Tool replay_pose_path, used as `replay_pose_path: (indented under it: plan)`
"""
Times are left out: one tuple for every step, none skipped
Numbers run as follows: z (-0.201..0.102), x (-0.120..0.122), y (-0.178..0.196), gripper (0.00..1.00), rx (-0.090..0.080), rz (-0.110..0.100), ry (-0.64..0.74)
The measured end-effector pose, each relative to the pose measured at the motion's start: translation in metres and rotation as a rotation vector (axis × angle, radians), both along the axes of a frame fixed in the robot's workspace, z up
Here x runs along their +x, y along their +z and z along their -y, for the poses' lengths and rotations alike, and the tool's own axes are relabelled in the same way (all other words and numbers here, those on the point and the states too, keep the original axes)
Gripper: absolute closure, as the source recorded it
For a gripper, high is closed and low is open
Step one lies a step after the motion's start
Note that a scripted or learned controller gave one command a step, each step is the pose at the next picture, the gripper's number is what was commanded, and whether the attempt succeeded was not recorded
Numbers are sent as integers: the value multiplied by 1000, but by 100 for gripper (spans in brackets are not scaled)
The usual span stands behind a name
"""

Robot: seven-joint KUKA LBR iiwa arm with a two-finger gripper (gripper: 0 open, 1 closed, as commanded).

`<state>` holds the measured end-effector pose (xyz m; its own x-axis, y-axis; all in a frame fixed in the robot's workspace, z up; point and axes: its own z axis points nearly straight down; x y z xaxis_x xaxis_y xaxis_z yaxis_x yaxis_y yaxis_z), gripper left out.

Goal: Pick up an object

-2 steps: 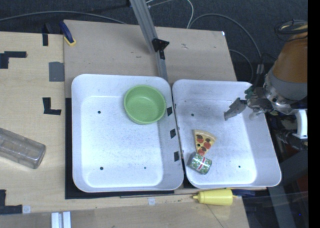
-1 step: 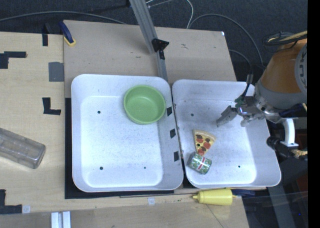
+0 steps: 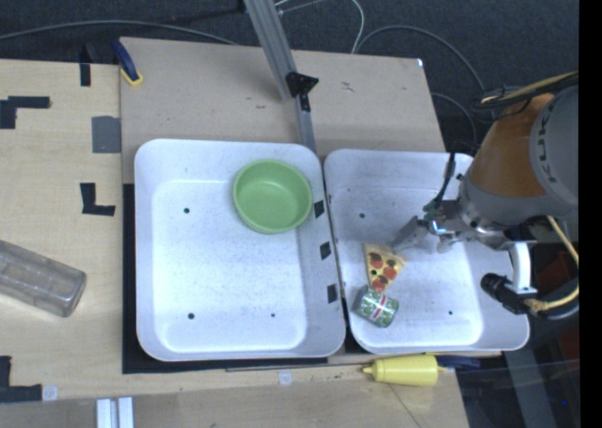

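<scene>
Bench stock: two white bins; right bin (image 3: 451,327) holds pizza slice (image 3: 383,267) and small can (image 3: 376,307). We list gripper (image 3: 406,237) just above the slice, grip state indeterminable; nothing lifted, pick outstanding.

One fixed camera, high above the table (image 3: 56,182), looking down at a slant.

Both white bins fill the middle of the frame, the left bin (image 3: 169,257) and the right bin (image 3: 442,323) (seen whole, from moderate distance); the arm (image 3: 513,167) enters at the right edge.
</scene>
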<state>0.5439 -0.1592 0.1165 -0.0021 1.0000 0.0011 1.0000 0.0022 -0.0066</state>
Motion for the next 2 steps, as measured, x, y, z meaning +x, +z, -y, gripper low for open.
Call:
replay_pose_path:
  plan:
    - [0, 1, 13, 100, 0, 3, 1]
    - [-6, 1, 74, 100, -2, 11, 0]
